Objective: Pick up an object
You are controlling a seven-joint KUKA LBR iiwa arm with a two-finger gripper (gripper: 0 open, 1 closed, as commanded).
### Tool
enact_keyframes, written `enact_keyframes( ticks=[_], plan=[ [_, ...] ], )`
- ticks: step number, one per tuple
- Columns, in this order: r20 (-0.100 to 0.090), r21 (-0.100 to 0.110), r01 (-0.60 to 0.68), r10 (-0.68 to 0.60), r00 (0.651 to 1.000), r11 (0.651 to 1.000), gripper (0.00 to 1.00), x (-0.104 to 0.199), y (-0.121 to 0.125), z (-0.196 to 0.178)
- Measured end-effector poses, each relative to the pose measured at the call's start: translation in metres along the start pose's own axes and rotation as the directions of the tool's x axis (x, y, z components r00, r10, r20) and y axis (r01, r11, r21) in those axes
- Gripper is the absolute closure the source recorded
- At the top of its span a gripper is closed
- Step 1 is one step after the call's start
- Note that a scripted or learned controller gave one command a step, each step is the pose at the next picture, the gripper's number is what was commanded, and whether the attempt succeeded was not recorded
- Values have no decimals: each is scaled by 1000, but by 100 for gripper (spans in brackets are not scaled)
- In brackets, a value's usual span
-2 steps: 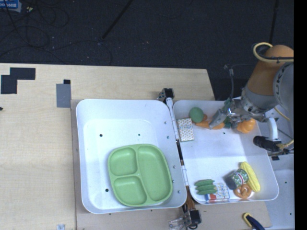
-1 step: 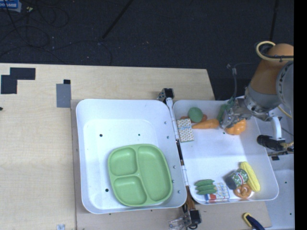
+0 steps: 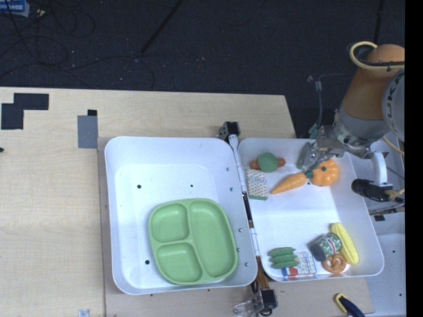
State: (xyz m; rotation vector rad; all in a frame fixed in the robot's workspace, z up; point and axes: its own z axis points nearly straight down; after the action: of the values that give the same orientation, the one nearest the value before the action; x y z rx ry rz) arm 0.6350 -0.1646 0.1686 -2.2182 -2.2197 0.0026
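Observation:
My gripper [image 3: 311, 159] hangs low over the far side of the right bin [image 3: 360, 216], below the grey and orange arm [image 3: 367, 98]. It sits just above the gap between a toy carrot [image 3: 289, 183] and a small orange pumpkin-like toy [image 3: 326, 174], close to both. Nothing can be made out in its grasp. A green round toy [image 3: 268, 162] lies to its left, and a patterned cloth-like square [image 3: 256, 183] rests by the bin's left wall.
Green pea pods [image 3: 283, 256], a yellow corn cob [image 3: 344, 242], a dark green can [image 3: 326, 246] and a pretzel [image 3: 334, 264] lie at the right bin's near edge. A green divided plate [image 3: 192, 240] sits in the left bin [image 3: 132, 170].

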Motion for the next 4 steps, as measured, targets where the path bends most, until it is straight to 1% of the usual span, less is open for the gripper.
enact_keyframes(
  ticks=[1,2,3,4],
  plan=[
    [0,1,0,0,1000,1000,100,37,9,-26],
    [0,4,-2,2,1000,1000,100,25,8,39],
    [2,-1,-2,2,1000,1000,0,25,9,37],
    [0,0,0,0,1000,1000,0,-38,-8,82]
  ],
)
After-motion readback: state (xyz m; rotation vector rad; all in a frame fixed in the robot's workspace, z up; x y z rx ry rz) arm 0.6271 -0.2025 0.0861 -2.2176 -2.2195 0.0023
